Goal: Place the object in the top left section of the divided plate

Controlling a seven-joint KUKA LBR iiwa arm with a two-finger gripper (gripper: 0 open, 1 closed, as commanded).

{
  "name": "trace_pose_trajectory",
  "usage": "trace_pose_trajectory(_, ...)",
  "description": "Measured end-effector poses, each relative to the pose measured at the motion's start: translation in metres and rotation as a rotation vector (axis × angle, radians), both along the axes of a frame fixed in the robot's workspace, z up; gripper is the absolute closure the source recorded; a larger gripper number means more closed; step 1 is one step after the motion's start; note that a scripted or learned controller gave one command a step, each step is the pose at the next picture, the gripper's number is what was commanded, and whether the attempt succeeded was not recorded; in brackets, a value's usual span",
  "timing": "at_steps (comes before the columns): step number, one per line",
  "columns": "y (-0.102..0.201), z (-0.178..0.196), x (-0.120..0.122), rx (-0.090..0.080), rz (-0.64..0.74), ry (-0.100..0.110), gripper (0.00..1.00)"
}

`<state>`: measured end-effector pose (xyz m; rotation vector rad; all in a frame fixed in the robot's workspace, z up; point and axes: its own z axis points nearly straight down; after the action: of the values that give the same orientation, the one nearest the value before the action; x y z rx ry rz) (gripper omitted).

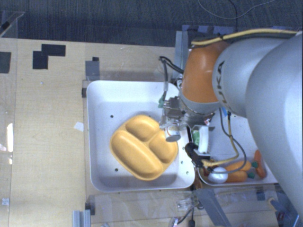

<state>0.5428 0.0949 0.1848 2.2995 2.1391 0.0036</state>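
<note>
A yellow divided plate [142,148] with three sections lies in the left white bin [102,122], towards its right side. My gripper [171,128] hangs over the plate's right edge, by the upper and right sections. Just under it shows a small grey round piece [173,137]; whether it is held or part of the gripper I cannot tell. The grey arm with its orange band [201,79] covers most of the right bin.
The right bin [236,182] holds orange carrot-like pieces [236,175], a pale round object [218,175] and a green and white item [199,138] near the divider between the bins. Bare white floor surrounds the plate at the left and top.
</note>
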Motion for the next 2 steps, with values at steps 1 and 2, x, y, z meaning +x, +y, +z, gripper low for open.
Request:
trace_pose_trajectory(1,0.051,-0.072,0.030,0.012,-0.032,-0.024,1.00)
trace_pose_trajectory(2,-0.051,0.001,0.015,0.000,-0.009,-0.003,1.00)
